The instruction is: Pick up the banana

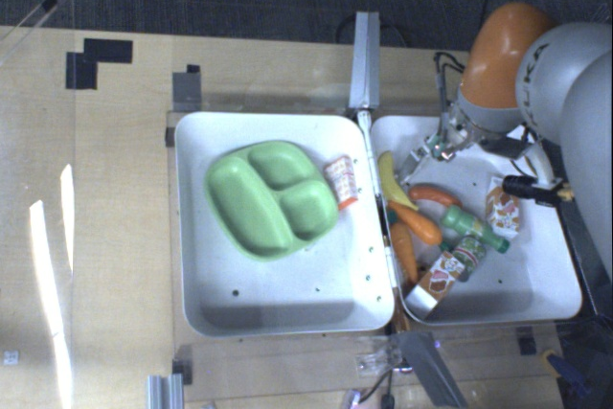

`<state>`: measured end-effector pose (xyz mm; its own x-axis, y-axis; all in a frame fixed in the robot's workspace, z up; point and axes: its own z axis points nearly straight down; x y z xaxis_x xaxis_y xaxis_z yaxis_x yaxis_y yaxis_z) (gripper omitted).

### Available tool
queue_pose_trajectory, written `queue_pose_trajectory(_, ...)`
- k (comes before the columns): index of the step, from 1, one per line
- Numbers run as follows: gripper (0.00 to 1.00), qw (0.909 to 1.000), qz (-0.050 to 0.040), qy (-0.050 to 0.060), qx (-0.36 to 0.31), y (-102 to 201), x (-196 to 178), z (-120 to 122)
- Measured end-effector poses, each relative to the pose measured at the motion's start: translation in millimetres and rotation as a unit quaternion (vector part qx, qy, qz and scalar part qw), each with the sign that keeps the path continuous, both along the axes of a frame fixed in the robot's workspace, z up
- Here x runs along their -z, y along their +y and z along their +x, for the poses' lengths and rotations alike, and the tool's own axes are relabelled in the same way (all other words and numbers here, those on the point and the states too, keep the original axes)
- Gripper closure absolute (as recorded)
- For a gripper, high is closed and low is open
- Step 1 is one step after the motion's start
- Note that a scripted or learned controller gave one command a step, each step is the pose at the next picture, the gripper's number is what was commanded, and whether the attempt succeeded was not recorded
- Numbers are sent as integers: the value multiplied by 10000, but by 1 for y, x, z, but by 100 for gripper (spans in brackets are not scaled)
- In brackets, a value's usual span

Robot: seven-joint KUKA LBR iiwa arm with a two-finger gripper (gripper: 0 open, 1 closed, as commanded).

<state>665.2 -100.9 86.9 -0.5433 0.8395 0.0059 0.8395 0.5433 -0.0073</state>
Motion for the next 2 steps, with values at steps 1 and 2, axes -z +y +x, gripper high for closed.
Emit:
queue_pose_trajectory(1,0,9959,-30,61,-898,-1,0,-1)
queue_pose_trajectory(2,0,9904,-19,20,-1382,-3,0,-4)
